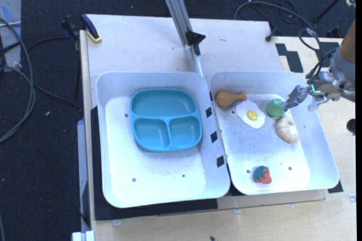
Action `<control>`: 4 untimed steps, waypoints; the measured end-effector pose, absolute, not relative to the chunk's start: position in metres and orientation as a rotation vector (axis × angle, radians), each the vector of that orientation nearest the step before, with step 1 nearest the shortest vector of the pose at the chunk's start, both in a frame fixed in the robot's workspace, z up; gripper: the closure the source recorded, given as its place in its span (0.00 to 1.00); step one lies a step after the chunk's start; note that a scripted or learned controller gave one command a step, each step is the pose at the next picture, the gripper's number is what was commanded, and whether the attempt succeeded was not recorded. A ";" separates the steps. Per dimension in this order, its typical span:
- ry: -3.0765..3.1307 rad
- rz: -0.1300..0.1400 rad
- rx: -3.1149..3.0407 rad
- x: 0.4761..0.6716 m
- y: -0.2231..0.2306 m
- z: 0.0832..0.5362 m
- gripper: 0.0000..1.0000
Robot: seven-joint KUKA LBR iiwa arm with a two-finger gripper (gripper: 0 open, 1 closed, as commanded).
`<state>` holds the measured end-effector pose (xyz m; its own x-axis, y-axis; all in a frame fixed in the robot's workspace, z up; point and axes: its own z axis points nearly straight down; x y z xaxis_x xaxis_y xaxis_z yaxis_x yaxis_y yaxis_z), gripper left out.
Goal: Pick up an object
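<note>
Camera view, read from the near edge outward, has the right bin [317, 149] carrying four toy foods. A strawberry [261, 175] lies nearest, at 6 o'clock in the bin. A pale croissant [287, 129] sits at 3 o'clock of the bin centre. A fried egg [250, 116] lies just beyond centre, and a brown drumstick [229, 98] rests at 11 o'clock. A green ball [275, 108] is at 1 o'clock, just beside the egg.

The claw [295, 97] hangs at the ball's 2 o'clock, its dark tip touching or nearly touching the ball. Its opening cannot be judged at this angle, and nothing is visibly held.

The ball appears to be the target. It is small, round, smooth and glossy green, so it will likely roll if struck off-centre. Recommended procedure: centre the claw over the ball, descend vertically, close across its widest part, then lift slowly. Avoid catching the egg or the croissant.

The left bin [113, 177] holds a blue divided plate [166, 119].
</note>
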<state>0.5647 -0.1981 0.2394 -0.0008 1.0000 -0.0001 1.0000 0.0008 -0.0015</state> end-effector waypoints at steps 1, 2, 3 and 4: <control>-2.223 0.001 -2.220 0.565 -0.198 0.240 0.00; -2.219 0.004 -2.220 0.566 -0.200 0.197 0.00; -2.217 0.004 -2.220 0.567 -0.206 0.135 0.00; -2.223 0.000 -2.224 0.568 -0.206 0.092 0.00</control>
<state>0.5675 -0.2055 0.0917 0.0007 1.0000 -0.0022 1.0000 -0.0007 0.0023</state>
